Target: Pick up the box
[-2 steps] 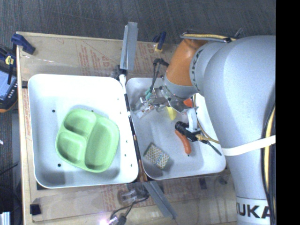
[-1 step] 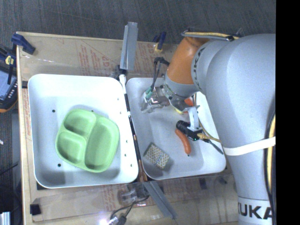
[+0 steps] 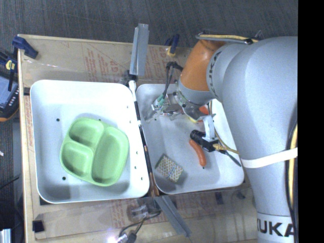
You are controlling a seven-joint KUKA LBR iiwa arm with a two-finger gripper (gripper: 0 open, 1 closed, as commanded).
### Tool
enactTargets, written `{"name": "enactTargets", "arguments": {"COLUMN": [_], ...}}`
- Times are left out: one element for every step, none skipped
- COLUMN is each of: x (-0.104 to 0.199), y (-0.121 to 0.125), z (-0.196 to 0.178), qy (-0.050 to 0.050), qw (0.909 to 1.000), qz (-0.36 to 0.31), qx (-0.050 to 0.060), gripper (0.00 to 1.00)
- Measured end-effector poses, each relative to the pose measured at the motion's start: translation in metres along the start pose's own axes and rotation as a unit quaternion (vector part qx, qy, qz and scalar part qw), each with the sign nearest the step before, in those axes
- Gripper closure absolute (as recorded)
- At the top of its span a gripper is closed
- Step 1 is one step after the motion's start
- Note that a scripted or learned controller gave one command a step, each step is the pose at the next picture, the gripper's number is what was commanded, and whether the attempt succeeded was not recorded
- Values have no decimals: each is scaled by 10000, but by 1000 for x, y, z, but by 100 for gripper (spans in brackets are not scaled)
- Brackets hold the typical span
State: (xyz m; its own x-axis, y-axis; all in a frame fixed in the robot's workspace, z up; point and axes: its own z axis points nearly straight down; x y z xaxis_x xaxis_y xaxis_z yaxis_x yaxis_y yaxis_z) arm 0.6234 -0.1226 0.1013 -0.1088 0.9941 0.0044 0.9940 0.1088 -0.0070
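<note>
Two white bins sit on the tabletop (image 3: 76, 54). The patterned box (image 3: 169, 168) lies flat near the right bin's (image 3: 174, 189) front edge. The pincer (image 3: 164, 106) hangs over that bin's far corner, well apart; its grip I cannot tell.

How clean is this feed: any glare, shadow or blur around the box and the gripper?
Camera view: lighting is even and soft; the box is fairly sharp, its pattern readable, with a faint shadow beside it. The white right bin is bright, nearly washed out, yet its edges stay clear. The gripper looks cluttered and slightly blurred under the arm, so its fingers are hard to read.
</note>
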Motion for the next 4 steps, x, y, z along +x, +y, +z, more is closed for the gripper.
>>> {"name": "enactTargets", "arguments": {"x": [-34, 2, 2, 2], "y": [21, 22, 23, 23], "z": [15, 16, 16, 7], "qy": [48, -1, 0, -7], "qw": [9991, 9968, 9968, 9967], "qz": [-382, -781, -783, -798], "qx": [160, 184, 184, 172], "gripper": [0, 0, 0, 100]}}
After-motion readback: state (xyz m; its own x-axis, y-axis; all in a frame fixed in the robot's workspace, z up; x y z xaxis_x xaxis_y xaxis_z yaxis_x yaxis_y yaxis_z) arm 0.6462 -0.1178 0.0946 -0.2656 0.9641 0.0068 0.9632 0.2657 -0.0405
